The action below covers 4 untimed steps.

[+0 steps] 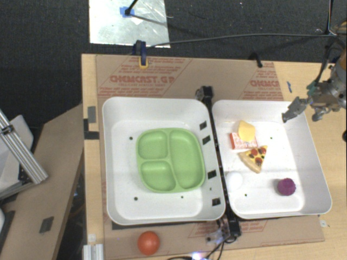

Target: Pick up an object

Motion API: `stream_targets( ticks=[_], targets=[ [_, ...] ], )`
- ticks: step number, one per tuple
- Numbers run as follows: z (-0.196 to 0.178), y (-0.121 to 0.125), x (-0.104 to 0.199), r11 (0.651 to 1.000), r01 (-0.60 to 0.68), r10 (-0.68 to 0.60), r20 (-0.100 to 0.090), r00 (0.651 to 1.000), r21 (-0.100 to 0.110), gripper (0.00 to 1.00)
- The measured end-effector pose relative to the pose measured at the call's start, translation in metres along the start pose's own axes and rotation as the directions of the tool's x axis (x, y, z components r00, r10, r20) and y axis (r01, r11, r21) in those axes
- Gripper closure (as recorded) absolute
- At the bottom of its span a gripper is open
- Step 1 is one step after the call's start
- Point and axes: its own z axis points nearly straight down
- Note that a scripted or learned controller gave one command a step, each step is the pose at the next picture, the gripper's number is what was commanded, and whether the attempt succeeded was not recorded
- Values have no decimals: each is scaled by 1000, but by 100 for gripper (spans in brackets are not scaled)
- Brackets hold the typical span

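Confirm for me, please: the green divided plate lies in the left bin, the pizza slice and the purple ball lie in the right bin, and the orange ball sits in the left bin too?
Not quite. The orange ball sits outside both bins, on the bench in front of the left bin, as the camera view shows. The green divided plate does lie in that bin, and the pizza slice and purple ball lie in the right bin.

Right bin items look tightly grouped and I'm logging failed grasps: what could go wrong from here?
The pizza slice, red packet and yellow piece touch or overlap, so a grasp may catch two or nudge them apart. The purple ball could roll away. The tool hangs near the right bin's back rim and might clip it.
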Motion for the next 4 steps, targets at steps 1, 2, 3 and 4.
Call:
stream_targets(
  ticks=[1, 2, 3, 4],
  targets=[
    [-6, 2, 1, 1000, 3, -3, 3, 1000, -11, 0],
    [53, 4, -6, 1000, 1, 0, 2, 1000, -6, 0],
    [116, 4, -4, 1000, 1, -1, 1, 1000, -6, 0],
    [164, -5, -3, 1000, 1, -1, 1, 1000, -7, 0]
  ],
)
